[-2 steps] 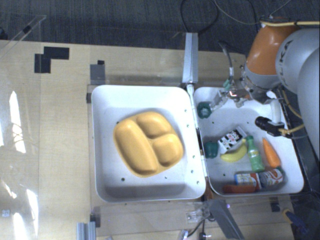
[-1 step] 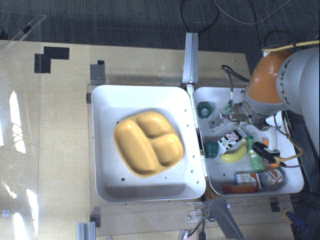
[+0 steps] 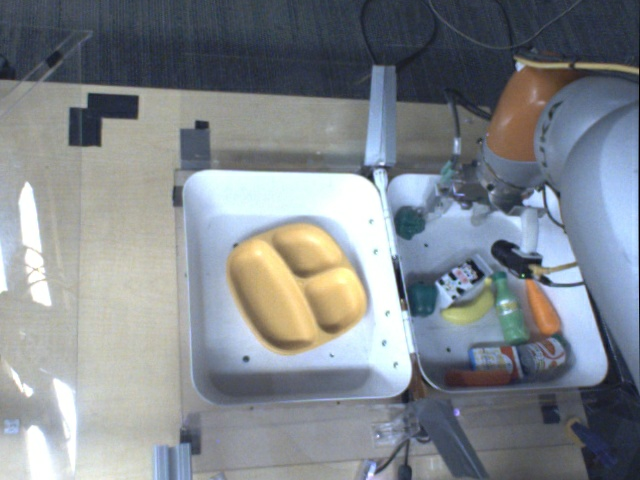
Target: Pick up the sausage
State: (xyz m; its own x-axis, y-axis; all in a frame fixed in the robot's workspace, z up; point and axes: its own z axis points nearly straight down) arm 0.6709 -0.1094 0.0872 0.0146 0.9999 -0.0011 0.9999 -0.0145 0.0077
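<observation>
White plastic bins stand side by side on a pale wooden bench (image 3: 110, 298), 2 shallow trays seen from above at a slant. Grey with an orange band above the wrist, the arm (image 3: 590, 168) reaches in from the right. Its gripper (image 3: 452, 194) hangs over the far end of the right bin (image 3: 445, 243), close to the back wall. Whether the gripper is open or closed cannot be told from this angle.

The sausage (image 3: 478, 377), a reddish-brown stick, lies at the opposite end of that bin, flat along the near wall and well apart from the gripper. Just behind it a can (image 3: 522, 358) with a red and blue label lies on its side; whether the 2 touch cannot be told.

Across the middle of the right bin, a green bottle (image 3: 510, 310) and an orange carrot (image 3: 543, 310) lie side by side, the carrot nearer the arm. A yellow banana (image 3: 468, 311) curves just to the left of the bottle, and a small patterned box (image 3: 462, 280) rests just behind the banana. A teal lump (image 3: 422, 298) sits beside the banana, near the wall that divides the 2 bins. A 2nd teal lump (image 3: 410, 221) lies farther back on the same side, near the gripper.

Next door, the left bin (image 3: 215, 368) holds a large yellow loaf (image 3: 295, 286) with 3 rounded lobes, set near the middle of the tray.
</observation>
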